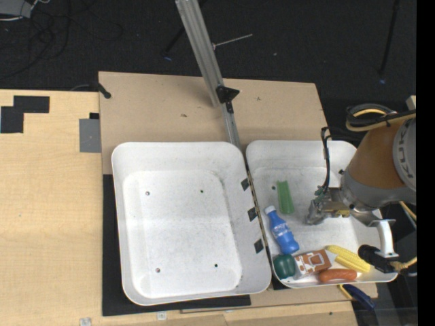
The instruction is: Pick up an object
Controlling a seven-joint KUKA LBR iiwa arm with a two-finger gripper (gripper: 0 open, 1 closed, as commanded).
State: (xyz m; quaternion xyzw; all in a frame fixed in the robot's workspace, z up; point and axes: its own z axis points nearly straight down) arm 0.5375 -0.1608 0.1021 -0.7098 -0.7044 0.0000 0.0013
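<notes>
Arm low inside the right white plastic bin (299, 153), nothing taken yet.

Your two-finger metal gripper (318, 211) is down near the bin floor, and I cannot tell how it stands or whether it has hold of anything (it is too small and dark here). The flat green plastic bar (284, 197) lies just beside it toward the left bin; the blue plastic bottle with white cap (281, 230) is near it on the same side, closer to the front; the yellow corn-shaped toy (349, 258) is near it toward the front rim. Risk: it could close on bare floor between them, or push the bar away. No label is readable.
</notes>
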